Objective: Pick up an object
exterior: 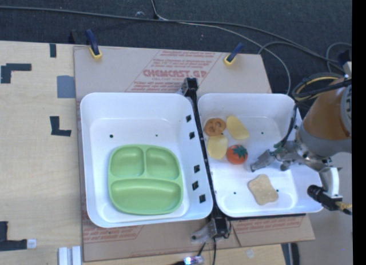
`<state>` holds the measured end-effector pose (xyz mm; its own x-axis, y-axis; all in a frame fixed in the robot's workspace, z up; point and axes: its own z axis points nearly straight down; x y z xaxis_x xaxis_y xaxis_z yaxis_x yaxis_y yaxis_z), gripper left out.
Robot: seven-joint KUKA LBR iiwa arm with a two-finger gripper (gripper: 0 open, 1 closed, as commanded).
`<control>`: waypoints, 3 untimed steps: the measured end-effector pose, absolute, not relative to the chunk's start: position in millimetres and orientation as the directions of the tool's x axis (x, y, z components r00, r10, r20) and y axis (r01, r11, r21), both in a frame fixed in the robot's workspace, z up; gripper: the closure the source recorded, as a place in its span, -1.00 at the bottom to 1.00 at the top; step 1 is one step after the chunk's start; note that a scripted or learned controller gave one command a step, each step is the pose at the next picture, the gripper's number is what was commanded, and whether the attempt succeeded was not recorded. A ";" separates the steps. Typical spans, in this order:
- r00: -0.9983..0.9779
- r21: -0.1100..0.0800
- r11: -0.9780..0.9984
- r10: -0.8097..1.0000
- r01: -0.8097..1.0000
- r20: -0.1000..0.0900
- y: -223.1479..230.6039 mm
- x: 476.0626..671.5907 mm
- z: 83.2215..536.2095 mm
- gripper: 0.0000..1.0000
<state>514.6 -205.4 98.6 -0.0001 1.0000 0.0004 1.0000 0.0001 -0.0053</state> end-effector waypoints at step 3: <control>-0.002 0.003 0.002 1.000 1.000 -0.002 -209.4 526.5 207.8 1.00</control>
